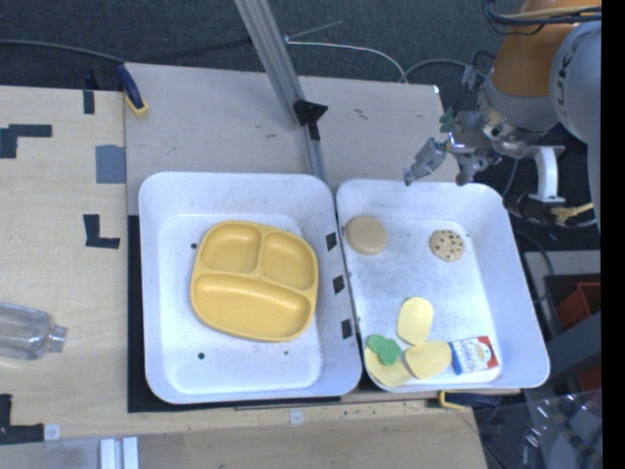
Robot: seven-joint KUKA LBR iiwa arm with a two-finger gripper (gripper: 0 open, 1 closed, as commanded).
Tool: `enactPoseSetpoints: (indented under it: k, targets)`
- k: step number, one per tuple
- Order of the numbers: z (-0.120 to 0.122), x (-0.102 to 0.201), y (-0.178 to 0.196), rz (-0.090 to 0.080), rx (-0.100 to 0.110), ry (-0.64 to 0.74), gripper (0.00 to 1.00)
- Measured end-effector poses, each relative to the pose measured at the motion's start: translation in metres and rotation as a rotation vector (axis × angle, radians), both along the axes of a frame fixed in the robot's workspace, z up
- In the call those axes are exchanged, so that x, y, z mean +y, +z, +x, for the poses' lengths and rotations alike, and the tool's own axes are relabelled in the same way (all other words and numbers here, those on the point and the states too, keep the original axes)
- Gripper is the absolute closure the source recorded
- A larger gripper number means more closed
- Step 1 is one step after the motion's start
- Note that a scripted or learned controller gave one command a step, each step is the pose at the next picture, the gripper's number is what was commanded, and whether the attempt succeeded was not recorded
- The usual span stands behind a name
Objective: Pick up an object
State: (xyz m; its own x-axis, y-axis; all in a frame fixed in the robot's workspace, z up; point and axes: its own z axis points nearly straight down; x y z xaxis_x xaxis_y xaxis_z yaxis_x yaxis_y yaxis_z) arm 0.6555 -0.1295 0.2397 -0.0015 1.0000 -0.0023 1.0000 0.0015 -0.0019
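Your gripper (444,164) hangs over the far rim of the right bin (518,262), its two fingers spread apart with nothing between them, so nothing is picked yet. The arm (547,57) reaches in from the right and sits high, which reads as a hover ahead of a descent rather than a grasp in progress. The candidates all lie in the right bin: a round tan disc (366,234) toward the far left corner, a speckled cookie (447,245) just to its right and nearest the gripper, and a cluster along the near edge, where a pale yellow piece (415,319) rests just above another yellow piece (427,360), with a green item (385,348) touching on the left and a small red, white and blue packet (475,355) on the right. The cookie and the disc lie apart from everything else, so you would likely find them easier to close on than the crowded near pieces. The left bin (156,262) carries a yellow divided plate (256,279), lying flat with its three compartments bare. On the desk (49,193), well left of both bins, a clear plastic bottle (29,330) lies on its side.
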Motion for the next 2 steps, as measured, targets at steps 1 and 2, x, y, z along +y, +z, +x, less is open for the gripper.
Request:
enactPoseSetpoints:
  k: [1, 2]
  targets:
    - [-0.063, 0.003, -0.066, 0.003, 0.01, -0.002, 0.0]
    - [-0.123, -0.071, -0.041, -0.002, 0.0, -0.009, 0.0]
